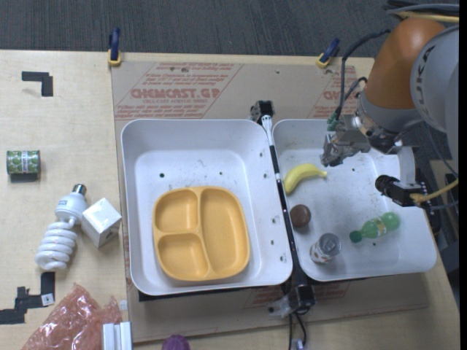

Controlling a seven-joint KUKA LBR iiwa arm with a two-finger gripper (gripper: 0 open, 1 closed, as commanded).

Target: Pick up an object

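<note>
- Right now the banana [304, 174] lies in the right bin [408, 265], in its upper left part, close to the wall shared with the other bin.
- Just up and right of it the jaws [333, 154] hang over the same bin, near the banana's right tip; whether they touch it, or stand wide or narrow, cannot be told from this angle.
- Below the banana sits a small brown ball [300, 214], and lower still a small can [325, 247], both apart from each other.
- A green bottle [376, 227] lies on its side toward that bin's right wall.
- The arm [408, 64], grey with an orange band, reaches in from the right.
- The left bin [142, 159] holds a yellow divided plate [201, 233] with three compartments.
- On the tabletop [66, 137] to the left lie a spiral light bulb [60, 232], a white cube [101, 221] just beside it, and a green can [22, 163] farther up.
- A pink mesh bag [66, 323] sits at the lower left corner.
</note>
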